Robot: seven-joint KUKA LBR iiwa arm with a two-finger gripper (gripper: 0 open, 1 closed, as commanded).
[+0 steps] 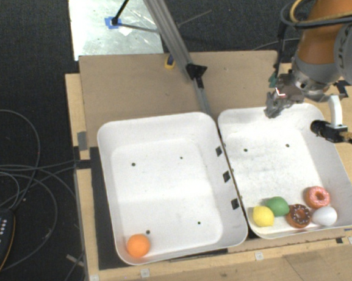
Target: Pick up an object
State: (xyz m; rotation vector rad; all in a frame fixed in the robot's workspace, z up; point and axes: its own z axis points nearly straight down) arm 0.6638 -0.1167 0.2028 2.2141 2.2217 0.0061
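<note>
You see the arm (328,28) as a rounded grey shell with a broad, glossy orange band above the wrist. Black cables loop beside that band and run down toward the wrist. Below it sits a darker grey metal wrist block with a small red light on it. The gripper (274,110) is small, dark grey and blurred at its tip.

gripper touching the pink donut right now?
Apart. The camera view shows the gripper up at the far edge of the right bin, while the pink donut lies at the near edge, with bare bin floor between them.
</note>
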